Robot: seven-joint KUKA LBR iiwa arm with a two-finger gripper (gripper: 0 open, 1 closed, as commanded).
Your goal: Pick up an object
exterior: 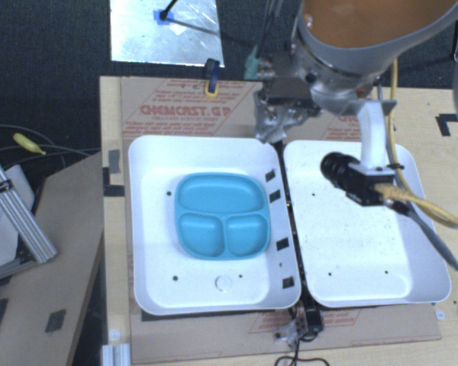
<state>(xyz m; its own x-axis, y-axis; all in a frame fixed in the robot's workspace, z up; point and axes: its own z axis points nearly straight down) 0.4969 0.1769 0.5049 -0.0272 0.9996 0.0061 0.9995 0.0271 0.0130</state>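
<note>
One blue divided plate (217,213) lies centre-left of frame, in the left bin (149,280). The gripper (275,130) hovers over the bin rims at upper centre, and I cannot tell whether it is open or closed. Dropping from here risks striking a rim and missing the plate.

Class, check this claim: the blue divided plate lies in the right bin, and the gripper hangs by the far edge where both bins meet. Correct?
No. The camera view shows the blue plate in the left bin, not the right. The rest stands: the gripper hangs by the far edge where both bins meet.
</note>
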